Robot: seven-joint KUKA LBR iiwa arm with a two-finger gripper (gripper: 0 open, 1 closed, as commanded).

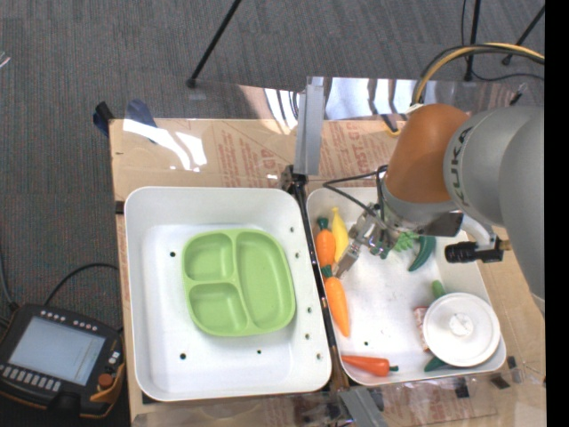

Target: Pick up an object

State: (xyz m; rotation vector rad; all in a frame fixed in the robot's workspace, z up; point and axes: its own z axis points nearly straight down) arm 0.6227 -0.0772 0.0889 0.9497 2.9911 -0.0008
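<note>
My gripper is low over the upper left part of the right bin, below the arm's orange band. Its fingers look open, with bare bin floor between them. One fingertip reaches toward a small orange toy vegetable and a yellow one against the bin's left wall. An orange carrot lies just below the gripper. A green leafy toy sits to its right, partly hidden by the wrist.
A white round bowl sits at the right bin's lower right, with a pinkish item and small green pieces beside it. A red chili lies at the front edge. The left bin holds a green divided plate.
</note>
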